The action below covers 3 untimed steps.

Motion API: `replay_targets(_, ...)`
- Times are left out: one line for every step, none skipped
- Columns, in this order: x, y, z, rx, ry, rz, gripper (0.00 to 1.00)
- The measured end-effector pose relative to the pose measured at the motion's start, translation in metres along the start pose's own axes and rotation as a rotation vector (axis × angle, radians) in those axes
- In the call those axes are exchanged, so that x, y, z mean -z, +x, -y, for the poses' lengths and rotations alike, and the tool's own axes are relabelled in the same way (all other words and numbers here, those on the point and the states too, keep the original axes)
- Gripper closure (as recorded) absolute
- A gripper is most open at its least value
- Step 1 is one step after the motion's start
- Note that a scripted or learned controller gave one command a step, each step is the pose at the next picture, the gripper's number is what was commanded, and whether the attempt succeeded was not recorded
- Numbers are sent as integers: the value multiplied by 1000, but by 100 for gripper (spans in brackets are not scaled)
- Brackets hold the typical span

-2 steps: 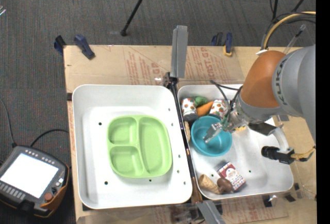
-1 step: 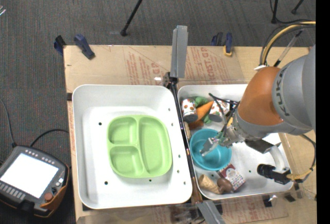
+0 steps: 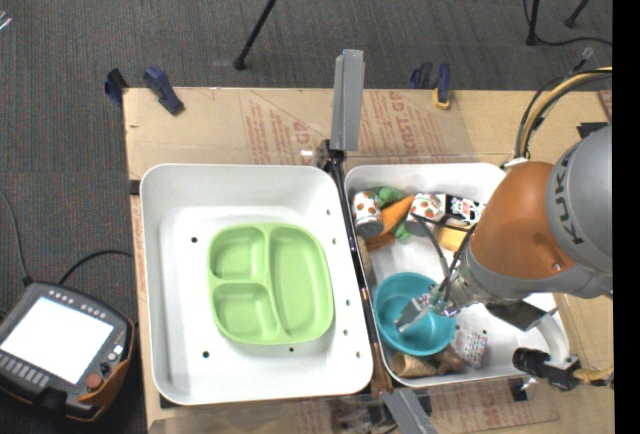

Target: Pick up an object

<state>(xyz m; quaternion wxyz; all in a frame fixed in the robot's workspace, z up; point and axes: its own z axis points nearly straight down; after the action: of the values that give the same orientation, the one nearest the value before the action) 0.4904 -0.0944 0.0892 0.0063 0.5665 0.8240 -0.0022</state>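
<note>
the two-finger gripper [image 3: 420, 310] hung inside the round teal plastic bowl [image 3: 412, 317] near the right white bin's [image 3: 480, 172] front-left corner, jaws apparently released; pinching the bowl's rim squarely seemed wisest.

Robotics lab: tripod legs [image 3: 272, 0], teach pendant [image 3: 62, 347]

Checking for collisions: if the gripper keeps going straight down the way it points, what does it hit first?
Most likely the teal bowl: the gripper hangs over its inside, pointing down into it. Depth is hard to judge from this view.
</note>
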Motion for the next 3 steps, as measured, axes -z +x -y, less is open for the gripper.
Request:
replay_targets(-1,-18,-57,181,4,-15,0)
replay_targets(-7,-70,-133,15,22,-21,0)
replay_targets(-5,-58,-137,18,21,-15,0)
